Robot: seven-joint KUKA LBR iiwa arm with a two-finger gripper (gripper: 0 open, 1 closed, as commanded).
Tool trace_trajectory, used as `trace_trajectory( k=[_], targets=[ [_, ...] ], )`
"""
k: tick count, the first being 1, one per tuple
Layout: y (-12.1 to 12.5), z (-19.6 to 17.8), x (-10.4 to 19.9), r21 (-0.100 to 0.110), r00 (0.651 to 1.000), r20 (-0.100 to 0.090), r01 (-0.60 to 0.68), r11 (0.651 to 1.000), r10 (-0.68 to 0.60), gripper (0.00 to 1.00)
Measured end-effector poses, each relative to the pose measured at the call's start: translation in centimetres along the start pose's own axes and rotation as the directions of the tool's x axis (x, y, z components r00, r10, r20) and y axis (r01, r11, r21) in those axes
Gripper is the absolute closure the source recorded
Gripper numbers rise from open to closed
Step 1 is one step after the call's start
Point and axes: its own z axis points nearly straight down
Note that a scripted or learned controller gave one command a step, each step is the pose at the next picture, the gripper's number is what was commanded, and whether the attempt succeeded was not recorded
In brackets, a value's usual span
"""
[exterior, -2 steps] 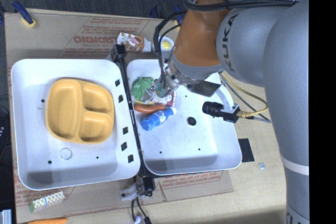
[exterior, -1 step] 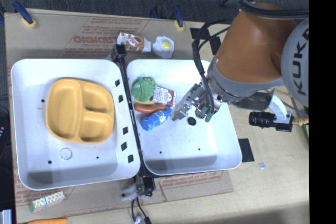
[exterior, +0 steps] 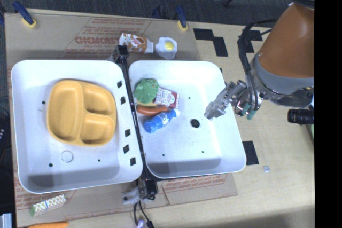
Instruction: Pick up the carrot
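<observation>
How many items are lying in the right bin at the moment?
4, clustered at its left side: a green vegetable, a red-and-white packet, the carrot beneath them, and a blue bottle nearest the front. Smaller items underneath could be hidden.

Orange band, grey arm [exterior: 278,80], black cables, metallic fingers [exterior: 216,109]

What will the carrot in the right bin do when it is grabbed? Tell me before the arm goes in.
The carrot looks like a smooth, rigid toy, so it will probably stay stiff but may slip. Its long rounded shape suggests it could roll if nudged. It lies tight between the green vegetable and the blue bottle, so a grab will likely jostle them.
</observation>
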Motion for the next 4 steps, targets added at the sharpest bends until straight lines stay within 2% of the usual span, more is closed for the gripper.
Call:
trace_trajectory(
  k=[1, 2, 3, 4],
  targets=[
    [-6.4, -2.5, -5.5, 0.0, 0.98, 0.001, 0.2, 0.98, -0.2, 1.0],
    [-6.1, 13.9, -5.0, -0.002, 0.923, -0.004, 0.386, 0.923, -0.386, 1.0],
    [-6.4, -3.8, -5.4, 0.001, 0.797, 0.002, 0.604, 0.797, -0.604, 1.0],
    [-3.3, 11.5, -2.7, -0.001, 0.942, -0.003, 0.337, 0.942, -0.337, 1.0]
  ],
)
